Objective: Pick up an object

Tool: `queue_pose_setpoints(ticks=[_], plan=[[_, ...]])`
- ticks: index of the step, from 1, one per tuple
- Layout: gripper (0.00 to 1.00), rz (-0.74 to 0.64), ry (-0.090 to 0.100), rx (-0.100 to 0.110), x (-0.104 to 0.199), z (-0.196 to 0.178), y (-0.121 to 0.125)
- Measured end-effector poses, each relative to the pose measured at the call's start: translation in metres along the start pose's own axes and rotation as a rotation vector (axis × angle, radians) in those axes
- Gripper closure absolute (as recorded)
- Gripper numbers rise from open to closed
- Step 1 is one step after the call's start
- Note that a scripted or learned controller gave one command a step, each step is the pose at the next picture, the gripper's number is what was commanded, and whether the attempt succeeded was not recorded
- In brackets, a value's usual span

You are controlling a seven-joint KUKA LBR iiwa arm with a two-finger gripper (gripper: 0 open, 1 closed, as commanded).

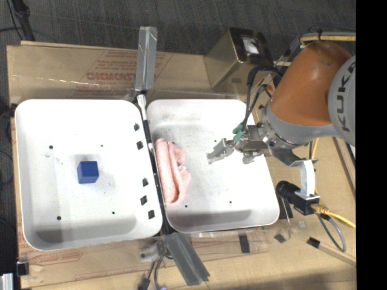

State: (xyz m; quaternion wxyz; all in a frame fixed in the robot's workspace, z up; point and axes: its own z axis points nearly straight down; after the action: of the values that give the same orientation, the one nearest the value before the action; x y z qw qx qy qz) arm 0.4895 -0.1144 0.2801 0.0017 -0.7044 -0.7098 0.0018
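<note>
A blue cube sits in the middle of the left bin. A pink, folded soft thing lies along the left wall of the right bin. My gripper hangs over the middle of the right bin, pointing left, a hand's width to the right of the pink thing. Nothing shows between its fingers.
A grey bar and black clips run along the divide between the bins. A tan box stands behind the right bin. Cardboard lies under both bins. The arm's orange band looms over the right bin's right edge.
</note>
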Motion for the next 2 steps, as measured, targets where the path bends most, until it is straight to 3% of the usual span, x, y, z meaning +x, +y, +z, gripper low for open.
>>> queue_pose_setpoints(ticks=[1,2], plan=[[0.0,-0.019,0.0,0.002,0.023,0.091,0.048],[0.0,-0.148,0.0,-0.004,0.015,0.185,0.092]])
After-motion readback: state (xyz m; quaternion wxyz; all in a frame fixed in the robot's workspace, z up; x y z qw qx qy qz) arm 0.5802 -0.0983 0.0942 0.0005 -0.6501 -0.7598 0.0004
